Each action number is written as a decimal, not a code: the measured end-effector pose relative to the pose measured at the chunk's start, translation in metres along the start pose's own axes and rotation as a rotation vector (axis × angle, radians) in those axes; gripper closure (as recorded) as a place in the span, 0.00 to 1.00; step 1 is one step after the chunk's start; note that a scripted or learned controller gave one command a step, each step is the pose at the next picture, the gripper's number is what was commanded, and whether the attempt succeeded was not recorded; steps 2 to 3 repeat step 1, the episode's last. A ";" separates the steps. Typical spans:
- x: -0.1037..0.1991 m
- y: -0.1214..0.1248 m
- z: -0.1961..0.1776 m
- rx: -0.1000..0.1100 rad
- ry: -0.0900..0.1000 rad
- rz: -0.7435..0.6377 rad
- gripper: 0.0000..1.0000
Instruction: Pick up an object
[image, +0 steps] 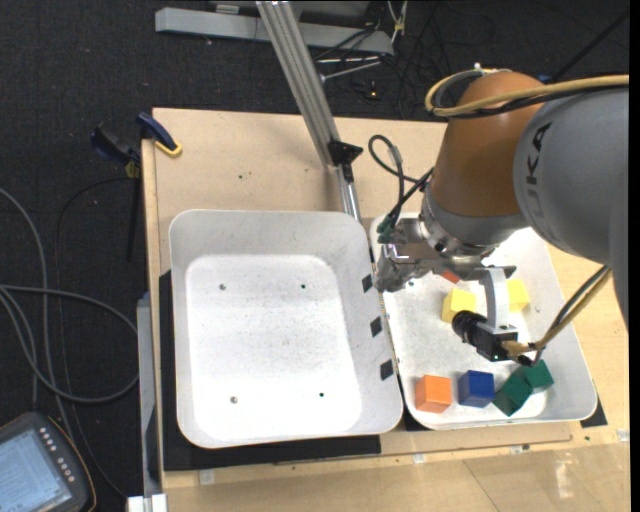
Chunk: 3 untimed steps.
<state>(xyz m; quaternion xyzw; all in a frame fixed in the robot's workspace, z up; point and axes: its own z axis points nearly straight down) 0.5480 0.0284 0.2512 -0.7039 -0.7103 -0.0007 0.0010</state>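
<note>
Trouble is likely if the gripper (398, 268) is pushed down where it hangs, close to the left wall of the right bin (570, 385): the wall could be hit and nothing caught. Whether the gripper is open or closed cannot be told. The yellow block (461, 300), the nearest one, is seen near the middle of that bin. It is small, bright and square-edged.

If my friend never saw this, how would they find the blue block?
Look at the white bin on the view's right. Along its near edge stands a row of blocks. The blue block is the middle one, with an orange block on its left and a green block on its right; it alone is blue.
</note>
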 end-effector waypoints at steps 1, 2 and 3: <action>0.058 0.001 0.022 0.004 -0.001 0.001 1.00; 0.058 0.001 0.022 0.004 -0.001 0.001 1.00; 0.058 0.001 0.022 0.004 -0.001 0.001 1.00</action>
